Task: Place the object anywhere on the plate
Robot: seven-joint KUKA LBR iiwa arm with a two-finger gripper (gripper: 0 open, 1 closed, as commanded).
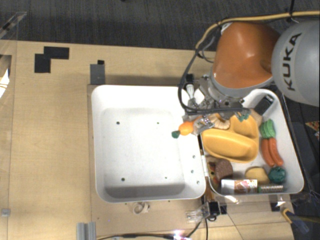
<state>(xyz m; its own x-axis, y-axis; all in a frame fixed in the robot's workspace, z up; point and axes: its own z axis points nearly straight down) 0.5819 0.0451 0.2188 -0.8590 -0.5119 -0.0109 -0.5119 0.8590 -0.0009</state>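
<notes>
Wooden bench (50, 149); gripper (200, 121) over orange toy (186, 128) — perhaps touching.

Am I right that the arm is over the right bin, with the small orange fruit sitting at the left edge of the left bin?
Not quite. The camera view shows the small orange fruit at the right edge of the left bin, beside the divide. The arm is indeed over the right bin.

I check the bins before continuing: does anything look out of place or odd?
Yes: a small orange toy with a green tip sits at the left bin's right rim, apart from the toy foods piled in the right bin, just beside the arm's wrist.
</notes>
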